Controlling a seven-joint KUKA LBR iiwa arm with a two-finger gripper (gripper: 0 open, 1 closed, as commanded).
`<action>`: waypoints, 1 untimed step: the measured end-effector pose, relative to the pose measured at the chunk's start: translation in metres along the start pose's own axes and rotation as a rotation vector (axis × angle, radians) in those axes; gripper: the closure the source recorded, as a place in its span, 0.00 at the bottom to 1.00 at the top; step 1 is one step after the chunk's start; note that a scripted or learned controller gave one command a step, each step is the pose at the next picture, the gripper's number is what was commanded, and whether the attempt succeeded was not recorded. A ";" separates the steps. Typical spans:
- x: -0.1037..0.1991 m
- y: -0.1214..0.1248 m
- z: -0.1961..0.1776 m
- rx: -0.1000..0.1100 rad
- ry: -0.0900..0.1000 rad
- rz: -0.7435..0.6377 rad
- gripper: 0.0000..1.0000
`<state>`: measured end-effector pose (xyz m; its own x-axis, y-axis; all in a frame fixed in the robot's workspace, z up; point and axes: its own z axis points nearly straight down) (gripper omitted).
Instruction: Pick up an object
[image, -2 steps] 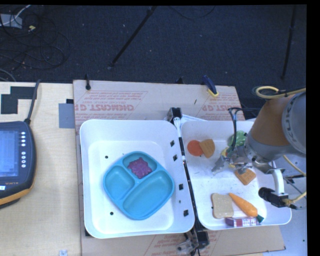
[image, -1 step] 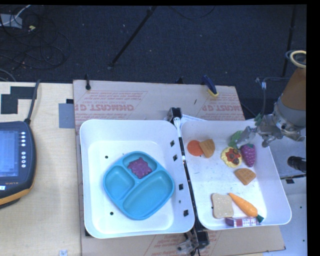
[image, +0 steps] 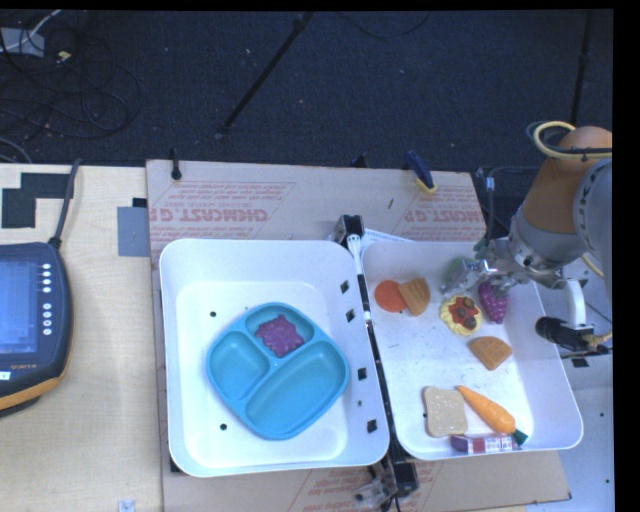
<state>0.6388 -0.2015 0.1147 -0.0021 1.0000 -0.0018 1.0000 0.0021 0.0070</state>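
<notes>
The gripper (image: 484, 272) hung low over the upper right part of the right bin (image: 560, 425), at the end of the grey arm (image: 565, 215) that came in from the right. Whether its jaws were apart or together could not be told, and nothing could be seen held between them. Just beside it lay a bunch of purple grapes (image: 492, 300), and touching the grapes on the left was a small round pizza (image: 461, 314). Below the pizza sat a brown bread roll (image: 490, 351). Further left in the same bin were an orange-red round piece (image: 389, 296) and a tan piece (image: 415, 295), touching each other. Near the front edge lay a slice of bread (image: 443, 410), a carrot (image: 486, 407) beside it, and a small dark red bar (image: 487, 442) along the rim.

The left bin (image: 190, 440) held a blue divided plate (image: 277, 370), with a purple lump (image: 280, 334) in its upper compartment. A tablet with a dark case (image: 28, 320) rested on the bench (image: 90, 440) well to the left.
</notes>
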 end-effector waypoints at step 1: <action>-0.013 -0.058 -0.038 0.012 0.002 0.003 0.00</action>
<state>0.5810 -0.2146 0.1525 0.0013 1.0000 0.0003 1.0000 -0.0013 -0.0054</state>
